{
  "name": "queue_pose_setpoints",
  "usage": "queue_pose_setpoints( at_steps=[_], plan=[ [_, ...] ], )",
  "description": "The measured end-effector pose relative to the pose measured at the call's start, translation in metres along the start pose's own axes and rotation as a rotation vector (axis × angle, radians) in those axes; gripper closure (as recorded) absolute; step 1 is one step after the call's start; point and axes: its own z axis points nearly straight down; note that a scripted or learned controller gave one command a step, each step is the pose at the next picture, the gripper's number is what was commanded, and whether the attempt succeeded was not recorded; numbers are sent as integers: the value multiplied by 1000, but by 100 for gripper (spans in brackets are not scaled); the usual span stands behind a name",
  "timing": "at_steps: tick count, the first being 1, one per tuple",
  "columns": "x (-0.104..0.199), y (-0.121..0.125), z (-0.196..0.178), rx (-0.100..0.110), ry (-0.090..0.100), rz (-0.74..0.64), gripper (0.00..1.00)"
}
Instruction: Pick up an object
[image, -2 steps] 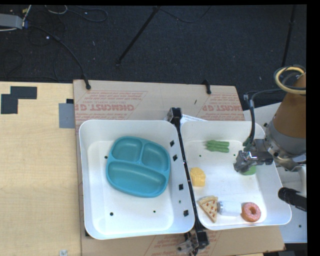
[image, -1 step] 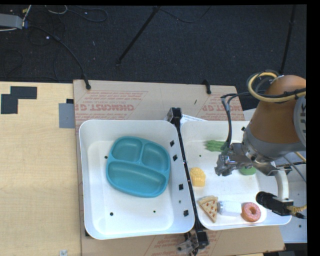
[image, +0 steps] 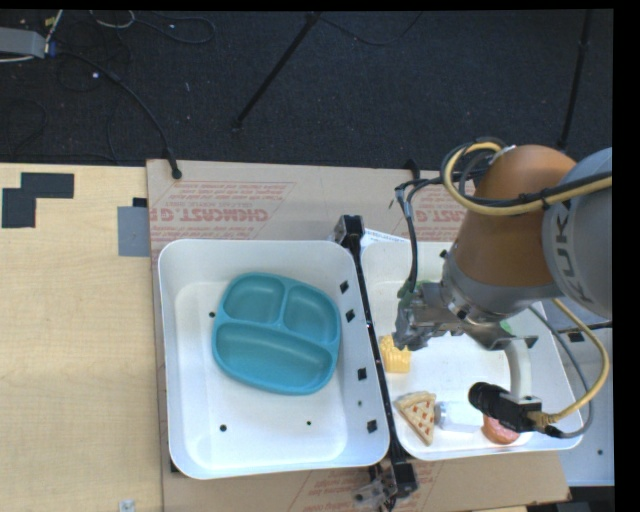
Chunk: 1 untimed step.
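Bins: two shallow white trays, smooth and glossy, with rounded corners. The left bin (image: 190, 400) lies to the view's left of the pincer. The right bin (image: 470, 450) lies under it.
Yellow piece (image: 396, 358): small, blocky and bright yellow with a dull surface. It sits right under the pincer's tip, close against the right bin's left wall.
Pizza slice (image: 418, 415): a toy wedge with a tan crust and red-dotted top. It lies nearer the camera than the pincer, just past the yellow piece.
Red lump (image: 498, 431): rounded, pinkish red and partly hidden. It is near the bin's front edge, on the arm's side of the pincer.
Plate (image: 275, 335): teal, smooth plastic and oval, with three compartments. It is well apart from the pincer, across the dividing wall in the left bin.
Pincer (image: 403, 336): dark and hard-edged, pointing down at the yellow piece. I cannot tell how far open it is, whether it touches the piece, or whether it has hold of anything.
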Motion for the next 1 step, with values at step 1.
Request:
queue_pose_setpoints(
  at_steps=[1],
  plan=[
    [52, 13, 0, 0, 0, 0, 100]
  ],
)
